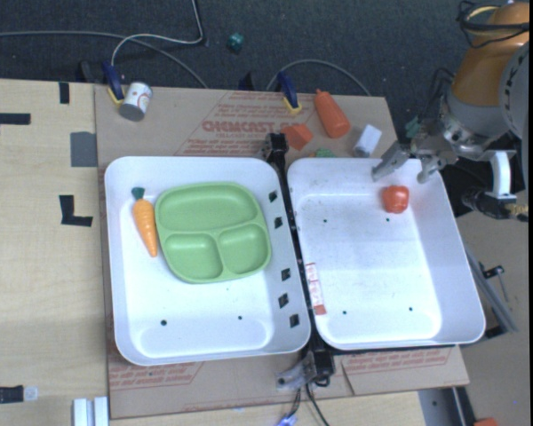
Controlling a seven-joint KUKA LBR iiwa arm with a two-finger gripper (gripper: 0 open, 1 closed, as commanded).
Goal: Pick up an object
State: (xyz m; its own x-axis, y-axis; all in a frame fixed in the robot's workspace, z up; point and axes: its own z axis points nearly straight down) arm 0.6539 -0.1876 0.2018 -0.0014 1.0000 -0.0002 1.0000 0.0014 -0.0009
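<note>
A small red round object [395, 199] lies in the right bin [382, 318], near its far right corner. My gripper [401, 170] hangs just beyond it, over the bin's far rim, with the arm coming in from the right. Its two fingers [381, 169] are spread open, and nothing sits between them. The red object is a little nearer the camera than the fingertips and apart from them. In the left bin [195, 340], a toy carrot [145, 224] lies beside a green divided plate [213, 231].
Beyond the bins on the cardboard lie an orange bottle-shaped toy [331, 114], a small orange piece [299, 136], a white cube [369, 138] and a small can [135, 98]. Blue clips [290, 103] and cables run along the back edge.
</note>
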